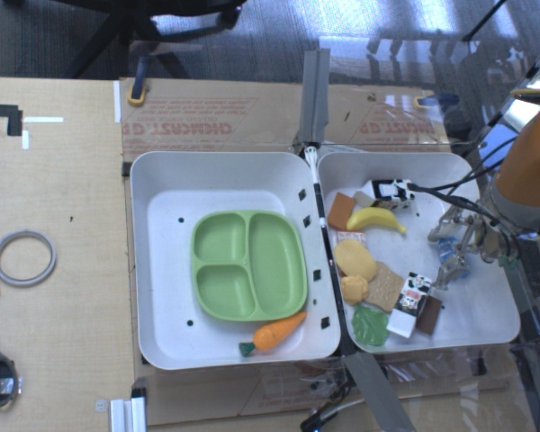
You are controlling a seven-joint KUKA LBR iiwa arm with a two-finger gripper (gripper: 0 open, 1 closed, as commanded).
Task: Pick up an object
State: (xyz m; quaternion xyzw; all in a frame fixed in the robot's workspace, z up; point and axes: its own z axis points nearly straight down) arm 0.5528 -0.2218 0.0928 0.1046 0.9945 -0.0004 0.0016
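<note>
The gripper (452, 257) hung over the right bin (486, 318) at its 3 o'clock side; its grip state could not be told. Toy foods, including a banana (376, 219), lay toward 9 o'clock.

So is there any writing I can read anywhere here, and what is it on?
Red print on the cardboard behind the bins: mirrored and upside down, too blurred to read with confidence.
Small carton in the right bin: a black and white picture, any text too small to read.
Nothing else legible.
</note>
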